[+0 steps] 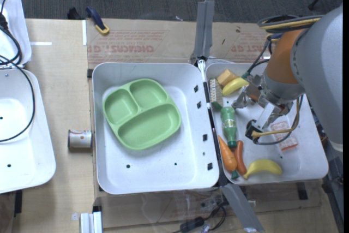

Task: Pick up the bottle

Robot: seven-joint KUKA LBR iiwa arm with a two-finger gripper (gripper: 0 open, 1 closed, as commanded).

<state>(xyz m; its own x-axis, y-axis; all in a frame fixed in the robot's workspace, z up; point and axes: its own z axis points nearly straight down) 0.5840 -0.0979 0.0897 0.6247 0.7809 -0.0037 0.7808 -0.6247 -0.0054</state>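
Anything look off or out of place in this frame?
A can lies on its side on the bench, outside both bins, just left of the left bin. The bottle lies flat in the right bin, by its left wall. Nothing looks spilled.

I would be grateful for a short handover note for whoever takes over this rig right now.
Gripper: over the right bin, next to a banana; whether it is open or shut cannot be read.
Bottle: lying flat in that bin by its left wall, just left of the gripper, with carrots at its lower end.
Done: the arm has reached the bin; the bottle is not lifted.
Left: line up on the bottle, grasp it, lift it.
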